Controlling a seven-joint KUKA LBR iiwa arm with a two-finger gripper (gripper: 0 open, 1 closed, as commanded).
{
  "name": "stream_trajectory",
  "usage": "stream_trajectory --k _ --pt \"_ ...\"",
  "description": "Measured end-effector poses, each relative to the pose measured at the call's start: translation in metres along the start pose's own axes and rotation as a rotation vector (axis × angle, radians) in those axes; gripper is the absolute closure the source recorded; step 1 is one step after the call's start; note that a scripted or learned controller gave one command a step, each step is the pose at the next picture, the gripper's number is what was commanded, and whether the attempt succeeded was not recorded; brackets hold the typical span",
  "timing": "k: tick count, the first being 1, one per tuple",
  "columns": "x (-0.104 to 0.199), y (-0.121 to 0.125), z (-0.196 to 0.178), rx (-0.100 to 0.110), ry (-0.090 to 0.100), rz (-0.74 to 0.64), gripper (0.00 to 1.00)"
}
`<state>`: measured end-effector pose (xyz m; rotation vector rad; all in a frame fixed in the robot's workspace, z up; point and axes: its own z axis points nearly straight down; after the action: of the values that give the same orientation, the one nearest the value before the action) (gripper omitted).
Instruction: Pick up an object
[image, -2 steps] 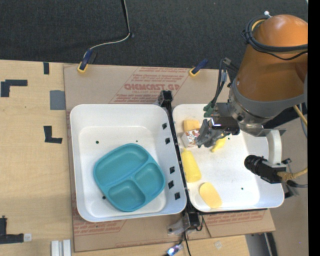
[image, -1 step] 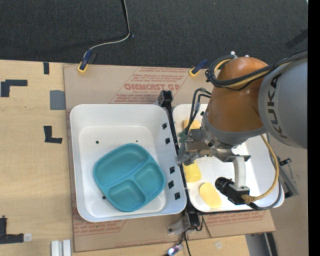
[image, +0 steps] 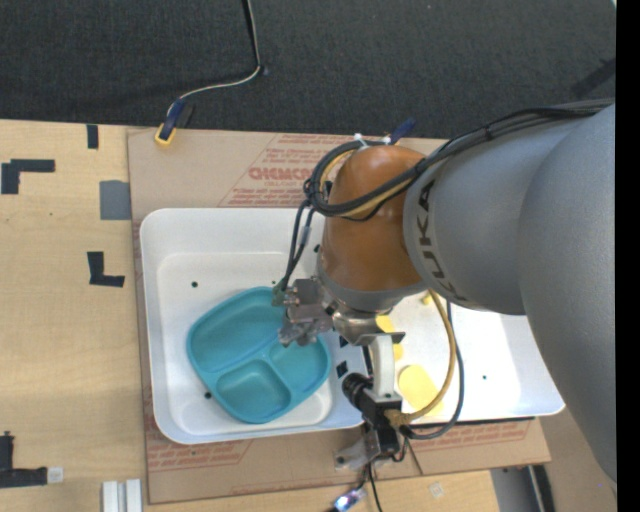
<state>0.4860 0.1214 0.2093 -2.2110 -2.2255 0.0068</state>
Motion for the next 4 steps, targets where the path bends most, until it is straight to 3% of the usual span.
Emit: stream_trajectory --k 1,2,3,4 --pt "-0.031 -0.003 -0.023 -0.004 0.0 0.006 1.0" --pt "-0.016 -0.003 -0.004 -0.001 -0.001 0.005 1.0" --pt "0.054 0.011 -0.121 -0.012 0.002 -0.001 1.0" --pt "0.092 0.086 -0.085 -0.009 0.0 0.003 1.0"
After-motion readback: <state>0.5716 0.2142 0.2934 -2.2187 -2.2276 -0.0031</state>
